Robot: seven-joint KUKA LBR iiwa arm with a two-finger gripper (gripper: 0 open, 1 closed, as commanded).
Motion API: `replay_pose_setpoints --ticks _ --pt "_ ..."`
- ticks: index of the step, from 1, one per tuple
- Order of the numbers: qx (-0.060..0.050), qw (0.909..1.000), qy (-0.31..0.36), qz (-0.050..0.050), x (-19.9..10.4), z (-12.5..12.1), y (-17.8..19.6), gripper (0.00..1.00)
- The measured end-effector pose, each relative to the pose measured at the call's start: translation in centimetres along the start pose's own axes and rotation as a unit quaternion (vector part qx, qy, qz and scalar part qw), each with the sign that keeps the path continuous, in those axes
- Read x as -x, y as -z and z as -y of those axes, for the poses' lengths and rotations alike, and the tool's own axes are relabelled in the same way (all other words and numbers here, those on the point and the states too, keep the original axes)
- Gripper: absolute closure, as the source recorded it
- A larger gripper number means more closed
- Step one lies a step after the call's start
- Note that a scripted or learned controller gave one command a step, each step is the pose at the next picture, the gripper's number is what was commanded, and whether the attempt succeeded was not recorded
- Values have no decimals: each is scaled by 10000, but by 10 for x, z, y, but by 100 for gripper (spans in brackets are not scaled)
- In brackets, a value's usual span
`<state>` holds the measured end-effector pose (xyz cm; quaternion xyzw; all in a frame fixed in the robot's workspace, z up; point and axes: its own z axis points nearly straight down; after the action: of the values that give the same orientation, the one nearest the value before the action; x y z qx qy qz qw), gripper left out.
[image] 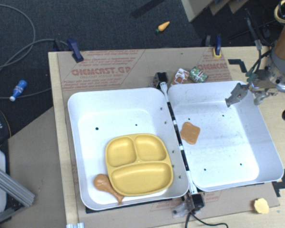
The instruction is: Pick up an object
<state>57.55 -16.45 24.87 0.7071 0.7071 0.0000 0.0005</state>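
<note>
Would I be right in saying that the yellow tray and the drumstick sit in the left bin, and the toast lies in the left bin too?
Not quite. The toast lies in the right bin, close to its left wall, as the camera view shows. The yellow tray and the drumstick do sit in the left bin.

dark carpet [103, 22], loose cables [12, 32], cardboard-topped bench [111, 69]

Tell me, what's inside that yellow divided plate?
The yellow divided plate shows three bare compartments. A brown drumstick toy lies beside it, its end tucked under the rim; anything beneath the plate is hidden.
</note>
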Motion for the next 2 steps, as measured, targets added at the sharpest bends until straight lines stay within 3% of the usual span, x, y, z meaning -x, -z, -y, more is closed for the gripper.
replay_pose_setpoints --ticks 1,2 --pt "-73 10000 29 -33 -66 14 -135 0" --pt "-11 10000 0 -5 -69 -2 -165 0"
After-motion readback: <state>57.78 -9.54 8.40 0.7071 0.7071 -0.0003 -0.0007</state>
